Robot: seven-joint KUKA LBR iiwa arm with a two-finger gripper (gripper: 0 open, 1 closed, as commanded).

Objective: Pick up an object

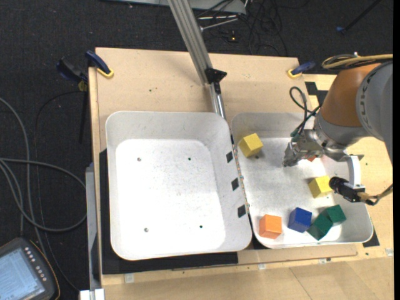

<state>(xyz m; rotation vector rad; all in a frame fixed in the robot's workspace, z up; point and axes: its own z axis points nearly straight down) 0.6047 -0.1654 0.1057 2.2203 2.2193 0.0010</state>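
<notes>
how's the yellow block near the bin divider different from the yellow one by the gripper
The yellow block near the divider looks larger and lies alone, toward the far end of the right bin. The yellow block by the gripper looks smaller and lies nearer the blue block and green blocks. Both are yellow cubes.

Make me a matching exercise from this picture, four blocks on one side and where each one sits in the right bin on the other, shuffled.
Things:
1. orange block
2. blue block
3. green block
4. bigger yellow block

Places:
A. far end, alone near the bin's left wall
B. near left corner
C. near right corner
D. near edge, between two other blocks

Pairs: 1-B, 2-D, 3-C, 4-A
</notes>
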